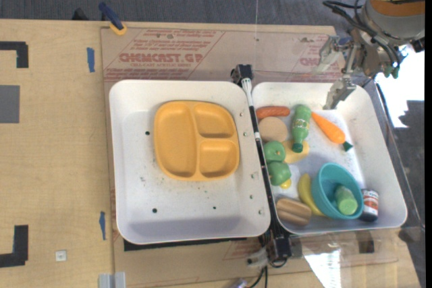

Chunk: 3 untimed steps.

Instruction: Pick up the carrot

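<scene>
One fixed camera looks down at a slant from well above the table (54,145), taking in both white bins (128,212) side by side.

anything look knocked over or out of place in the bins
One thing stands out: the teal cup in the right bin lies tipped on its side, with a green item at its mouth. The other toy foods, including the carrot and green bottle, lie loosely jumbled. The yellow divided plate sits flat in the left bin.

Robot lab: taped bench (54,145), white bins (128,145), toy food.
</scene>
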### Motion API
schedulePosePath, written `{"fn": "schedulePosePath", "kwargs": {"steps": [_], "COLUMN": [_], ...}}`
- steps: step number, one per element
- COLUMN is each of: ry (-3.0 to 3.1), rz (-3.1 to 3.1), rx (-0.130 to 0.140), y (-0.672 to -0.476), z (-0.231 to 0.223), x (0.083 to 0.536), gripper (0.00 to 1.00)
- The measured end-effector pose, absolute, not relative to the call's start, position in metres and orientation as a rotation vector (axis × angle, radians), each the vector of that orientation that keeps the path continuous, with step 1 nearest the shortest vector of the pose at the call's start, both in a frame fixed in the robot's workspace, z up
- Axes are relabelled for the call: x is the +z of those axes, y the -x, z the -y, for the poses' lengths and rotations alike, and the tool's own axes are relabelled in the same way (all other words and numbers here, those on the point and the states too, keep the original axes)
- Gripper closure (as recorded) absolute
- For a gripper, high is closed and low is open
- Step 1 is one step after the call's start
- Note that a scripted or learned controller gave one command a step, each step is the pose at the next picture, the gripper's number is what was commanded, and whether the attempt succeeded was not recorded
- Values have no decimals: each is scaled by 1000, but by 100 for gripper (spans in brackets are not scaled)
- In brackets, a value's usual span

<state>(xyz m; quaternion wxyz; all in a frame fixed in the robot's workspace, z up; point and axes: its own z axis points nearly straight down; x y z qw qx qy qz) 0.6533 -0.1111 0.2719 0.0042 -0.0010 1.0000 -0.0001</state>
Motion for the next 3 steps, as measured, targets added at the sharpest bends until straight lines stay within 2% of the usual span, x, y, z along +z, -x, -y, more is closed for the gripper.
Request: {"fn": "schedulePosePath", "kwargs": {"steps": [1,2,3], "ry": [396,420,419], "rz": [-3117,-3101,-3090], "rx": [4,-3,-7], "y": [-666,-629,-632], "z": [132,169,168], "x": [143,95,108], "gripper": [0,0,100]}}
